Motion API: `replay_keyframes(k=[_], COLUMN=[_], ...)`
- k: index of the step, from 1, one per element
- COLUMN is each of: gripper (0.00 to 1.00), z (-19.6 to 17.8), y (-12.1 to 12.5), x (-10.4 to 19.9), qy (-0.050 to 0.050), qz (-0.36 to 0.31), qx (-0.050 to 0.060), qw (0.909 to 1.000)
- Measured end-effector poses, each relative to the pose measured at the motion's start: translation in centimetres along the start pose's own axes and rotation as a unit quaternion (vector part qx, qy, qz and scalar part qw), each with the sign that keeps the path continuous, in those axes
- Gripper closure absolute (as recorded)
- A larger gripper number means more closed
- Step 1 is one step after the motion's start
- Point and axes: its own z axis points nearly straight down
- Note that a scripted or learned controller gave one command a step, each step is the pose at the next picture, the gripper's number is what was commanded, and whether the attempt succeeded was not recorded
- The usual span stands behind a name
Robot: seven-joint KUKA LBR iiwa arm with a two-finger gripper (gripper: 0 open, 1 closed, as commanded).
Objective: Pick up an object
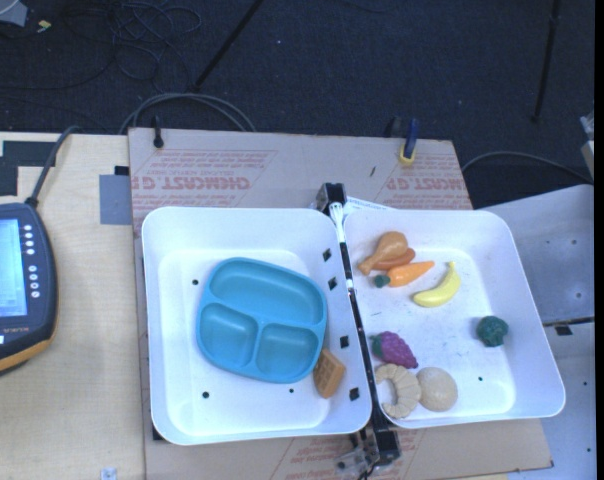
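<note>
Two shallow white bins sit side by side on a sheet of brown cardboard, the left bin touching the right bin along a dark clipped seam. In the left bin a blue divided plate lies flat near the middle, and a small tan waffle piece rests just beside its near right corner, close to the seam. The right bin holds the toy food that could be picked up: a brown chicken drumstick at the far left, an orange carrot touching it on its near side, and a yellow banana just right of the carrot. A dark green broccoli piece sits apart toward the right wall. Near the seam lie purple grapes, and in front of them a pale ridged pastry touches a round beige bun. A handheld control pendant with a lit screen rests on the bench at far left. As for the gripper, I cannot tell how it stands.
</note>
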Motion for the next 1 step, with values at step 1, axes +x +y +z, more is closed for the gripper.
replay_keyframes(k=[1], gripper=[1.00], z=[12.40], y=[-8.03], x=[1.62], qy=[0.004], qz=[0.003], qx=[0.012], qw=[0.9999])
